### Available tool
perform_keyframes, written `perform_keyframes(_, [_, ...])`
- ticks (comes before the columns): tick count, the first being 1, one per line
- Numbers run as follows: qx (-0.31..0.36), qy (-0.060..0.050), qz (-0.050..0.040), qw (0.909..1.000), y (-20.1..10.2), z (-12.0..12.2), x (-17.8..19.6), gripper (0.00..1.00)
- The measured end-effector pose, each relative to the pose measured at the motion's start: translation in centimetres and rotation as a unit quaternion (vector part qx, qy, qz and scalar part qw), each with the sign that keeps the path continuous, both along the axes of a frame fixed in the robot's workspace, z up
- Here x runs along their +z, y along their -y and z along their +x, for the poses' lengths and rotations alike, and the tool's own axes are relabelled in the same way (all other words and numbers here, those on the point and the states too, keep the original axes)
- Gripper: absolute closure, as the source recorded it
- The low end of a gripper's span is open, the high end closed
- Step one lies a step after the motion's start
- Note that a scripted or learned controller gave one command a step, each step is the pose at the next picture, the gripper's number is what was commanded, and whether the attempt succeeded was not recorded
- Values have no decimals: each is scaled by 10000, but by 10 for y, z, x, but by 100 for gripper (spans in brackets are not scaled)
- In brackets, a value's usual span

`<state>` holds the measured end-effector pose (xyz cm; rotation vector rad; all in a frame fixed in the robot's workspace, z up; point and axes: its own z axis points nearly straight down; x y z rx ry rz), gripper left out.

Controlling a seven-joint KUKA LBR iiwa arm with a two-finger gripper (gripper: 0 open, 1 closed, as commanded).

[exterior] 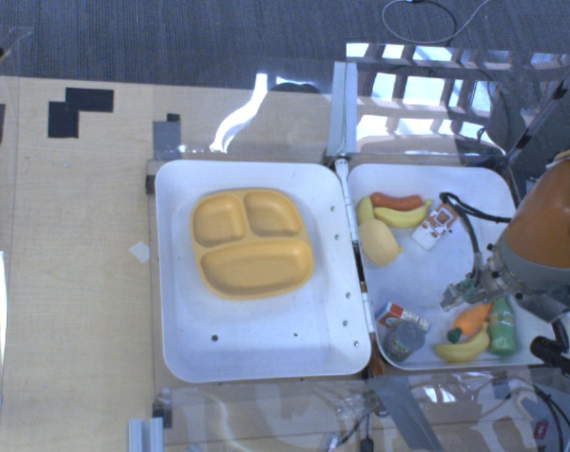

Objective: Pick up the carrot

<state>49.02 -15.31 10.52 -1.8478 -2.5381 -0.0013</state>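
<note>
Near the right bin's (426, 172) front right corner lies the carrot (471, 319), hemmed by a green bottle (501, 328) on its right and a banana (462, 348) touching below. Just above-left of it hangs the gripper (465, 290); whether its jaws are parted cannot be told. Farther off sit a can (402, 339), another banana (404, 217), a sausage (396, 201) and a small carton (435, 227). Left bin (171, 281) holds a yellow tray (252, 243).

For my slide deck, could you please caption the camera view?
KUKA arm's hand poised beside the carrot in the right bin; a yellow divided tray sits in the left bin.
</note>
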Motion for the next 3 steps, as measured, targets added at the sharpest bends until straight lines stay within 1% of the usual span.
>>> perform_keyframes(1, [-1,-1,0,10000,0,0,0,0])
perform_keyframes(2, [191,35,53,9998,38,3,-16,0])
perform_keyframes(3, [205,81,13,9998,40,7,-8,100])
